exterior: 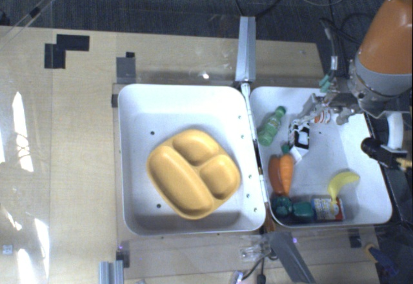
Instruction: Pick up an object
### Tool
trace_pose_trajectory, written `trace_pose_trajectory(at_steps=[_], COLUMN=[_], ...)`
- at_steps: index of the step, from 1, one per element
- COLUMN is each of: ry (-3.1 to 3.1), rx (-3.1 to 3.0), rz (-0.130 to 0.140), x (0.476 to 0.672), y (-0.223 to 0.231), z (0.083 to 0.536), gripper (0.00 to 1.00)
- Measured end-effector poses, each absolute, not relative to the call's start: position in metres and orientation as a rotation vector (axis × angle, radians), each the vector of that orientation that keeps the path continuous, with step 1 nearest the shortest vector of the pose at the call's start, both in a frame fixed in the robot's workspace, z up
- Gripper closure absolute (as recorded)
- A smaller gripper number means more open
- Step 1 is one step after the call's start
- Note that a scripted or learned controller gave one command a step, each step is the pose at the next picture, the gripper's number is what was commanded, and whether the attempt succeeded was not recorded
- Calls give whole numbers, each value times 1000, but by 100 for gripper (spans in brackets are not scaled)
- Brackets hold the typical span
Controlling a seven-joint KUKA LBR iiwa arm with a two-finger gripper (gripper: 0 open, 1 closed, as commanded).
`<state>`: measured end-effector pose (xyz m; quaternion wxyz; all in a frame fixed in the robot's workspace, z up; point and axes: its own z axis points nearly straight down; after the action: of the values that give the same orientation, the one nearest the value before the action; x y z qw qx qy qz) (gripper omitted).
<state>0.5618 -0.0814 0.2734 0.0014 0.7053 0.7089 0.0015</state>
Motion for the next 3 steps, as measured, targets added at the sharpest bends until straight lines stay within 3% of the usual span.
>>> trace_pose_trajectory(at_steps=[1,2,3], ry=[2242,2354,2358], rx=[2199,2032,2057], rz=[3,29,16], x=[549,606,637], y=[-75,-95,-155], z=[184,119,91], gripper=[0,0,0])
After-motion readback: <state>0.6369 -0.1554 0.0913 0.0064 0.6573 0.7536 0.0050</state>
